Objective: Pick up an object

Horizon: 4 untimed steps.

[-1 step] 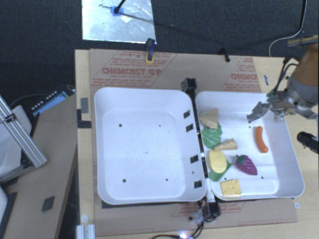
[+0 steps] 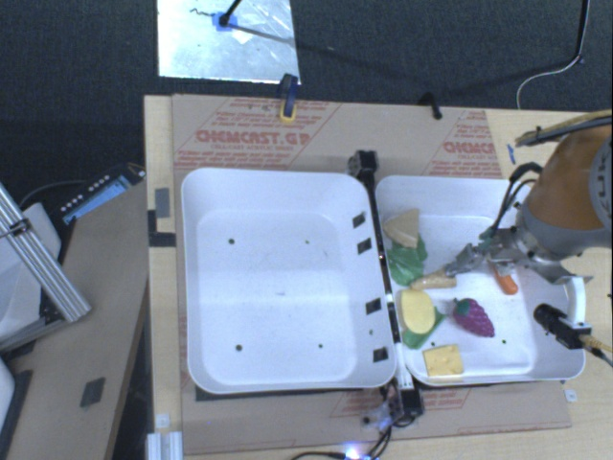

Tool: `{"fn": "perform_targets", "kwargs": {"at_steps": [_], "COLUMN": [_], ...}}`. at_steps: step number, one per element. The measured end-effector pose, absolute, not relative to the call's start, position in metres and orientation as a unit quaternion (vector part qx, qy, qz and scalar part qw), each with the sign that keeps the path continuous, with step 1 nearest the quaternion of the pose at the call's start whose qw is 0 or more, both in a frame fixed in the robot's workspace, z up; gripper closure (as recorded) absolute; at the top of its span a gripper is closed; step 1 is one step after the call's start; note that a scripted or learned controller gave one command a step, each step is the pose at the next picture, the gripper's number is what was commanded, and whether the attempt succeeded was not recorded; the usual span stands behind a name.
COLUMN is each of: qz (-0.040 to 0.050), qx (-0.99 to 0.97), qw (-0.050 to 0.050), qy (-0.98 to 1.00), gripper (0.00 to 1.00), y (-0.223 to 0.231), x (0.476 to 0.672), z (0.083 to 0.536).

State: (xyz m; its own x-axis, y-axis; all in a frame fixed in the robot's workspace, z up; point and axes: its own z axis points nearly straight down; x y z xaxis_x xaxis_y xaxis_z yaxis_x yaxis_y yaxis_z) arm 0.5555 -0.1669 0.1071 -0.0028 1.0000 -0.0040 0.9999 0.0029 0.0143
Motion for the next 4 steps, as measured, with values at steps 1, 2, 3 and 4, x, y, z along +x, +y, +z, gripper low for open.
{"fn": "perform_targets", "kwargs": {"at_steps": [1, 2, 3, 4], "qz": [0.0003, 0.0019, 0.0024, 0.0012], "qx": [0.707, 0.707, 0.707, 0.703], "qw": [-0.001, 0.003, 0.006, 0.000], "qy": [0.707, 0.707, 0.707, 0.711], "gripper": [0.00, 1.00, 1.00, 1.00], "y": [-0.132, -0.135, -0.174, -0.093], "x": [0.496, 0.500, 0.518, 0.560], "z": [0.084, 0.096, 0.204, 0.083]}}
